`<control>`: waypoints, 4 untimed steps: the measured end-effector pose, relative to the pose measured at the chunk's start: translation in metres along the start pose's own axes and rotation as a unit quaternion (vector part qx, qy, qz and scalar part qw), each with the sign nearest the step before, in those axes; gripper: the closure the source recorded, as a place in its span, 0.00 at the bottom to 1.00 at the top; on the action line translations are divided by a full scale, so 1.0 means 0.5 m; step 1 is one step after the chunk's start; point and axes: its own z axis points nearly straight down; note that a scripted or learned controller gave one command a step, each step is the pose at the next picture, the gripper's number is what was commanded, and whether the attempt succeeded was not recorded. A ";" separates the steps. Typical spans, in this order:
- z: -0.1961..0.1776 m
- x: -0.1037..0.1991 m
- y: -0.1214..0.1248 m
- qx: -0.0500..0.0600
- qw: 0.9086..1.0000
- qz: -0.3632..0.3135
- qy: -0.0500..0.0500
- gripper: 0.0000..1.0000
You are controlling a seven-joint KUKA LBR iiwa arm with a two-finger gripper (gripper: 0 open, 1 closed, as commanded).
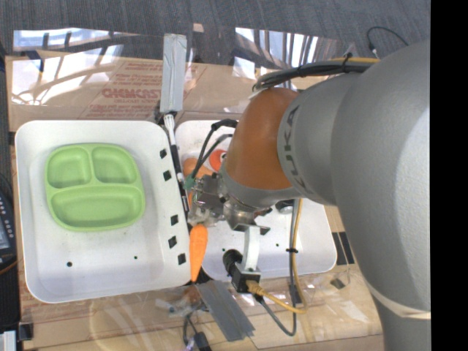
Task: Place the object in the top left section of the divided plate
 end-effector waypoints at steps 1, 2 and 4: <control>0.027 0.061 -0.018 0.002 0.999 0.042 0.000 1.00; -0.261 0.027 -0.007 -0.002 0.998 0.062 0.001 1.00; -0.128 0.009 -0.002 0.004 0.998 0.064 -0.002 1.00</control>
